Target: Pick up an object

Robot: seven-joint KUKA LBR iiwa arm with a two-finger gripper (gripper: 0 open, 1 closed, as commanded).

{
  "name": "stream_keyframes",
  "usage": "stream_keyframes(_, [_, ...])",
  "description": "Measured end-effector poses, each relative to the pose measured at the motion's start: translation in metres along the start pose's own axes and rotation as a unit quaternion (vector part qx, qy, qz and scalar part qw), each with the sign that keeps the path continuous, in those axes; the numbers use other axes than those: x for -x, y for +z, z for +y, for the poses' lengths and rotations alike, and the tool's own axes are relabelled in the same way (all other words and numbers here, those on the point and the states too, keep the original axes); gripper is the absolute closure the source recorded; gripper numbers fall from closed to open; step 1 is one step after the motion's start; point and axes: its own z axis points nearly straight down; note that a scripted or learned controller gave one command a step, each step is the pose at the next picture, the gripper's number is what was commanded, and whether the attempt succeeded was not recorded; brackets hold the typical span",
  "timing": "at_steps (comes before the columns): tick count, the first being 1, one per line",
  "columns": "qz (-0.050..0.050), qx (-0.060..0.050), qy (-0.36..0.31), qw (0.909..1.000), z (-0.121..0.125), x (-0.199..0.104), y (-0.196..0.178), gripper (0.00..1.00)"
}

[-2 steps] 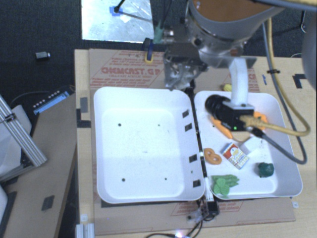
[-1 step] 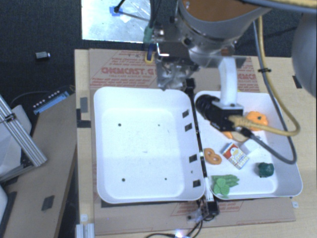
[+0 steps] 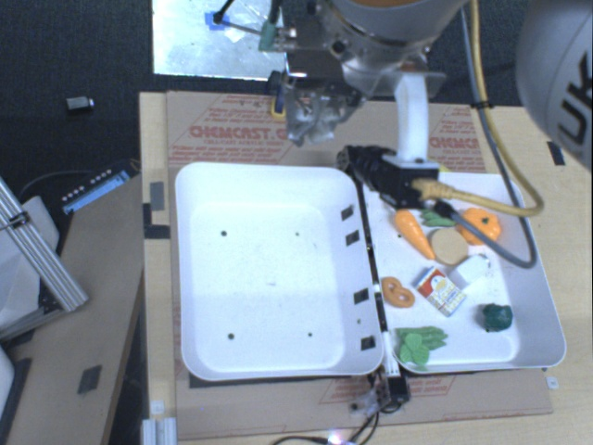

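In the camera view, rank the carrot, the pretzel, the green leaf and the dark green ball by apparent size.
1. Carrot and leaf: similar in extent, too close to rank.
2. Pretzel and ball: also near equal, clearly smaller than the first two.

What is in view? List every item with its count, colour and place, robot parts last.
left bin: one, white, left half of the bench
right bin: one, white, beside it, holding all the small items
carrot: one, orange, right bin, upper left
orange fruit: one, orange, right bin, upper part
round disc: one, tan, between carrot and fruit
pretzel: one, brown, near the divider
small box: one, red, yellow and white, middle
dark lump: one, dark green, right
leafy piece: one, green, front left corner
gripper: one, grey metal, above the left bin's far edge
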Motion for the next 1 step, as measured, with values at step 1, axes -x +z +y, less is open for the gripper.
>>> stream_keyframes(1, [0.0,-0.001,0.0,1.0,0.0523,0.001,0.0006,1.0])
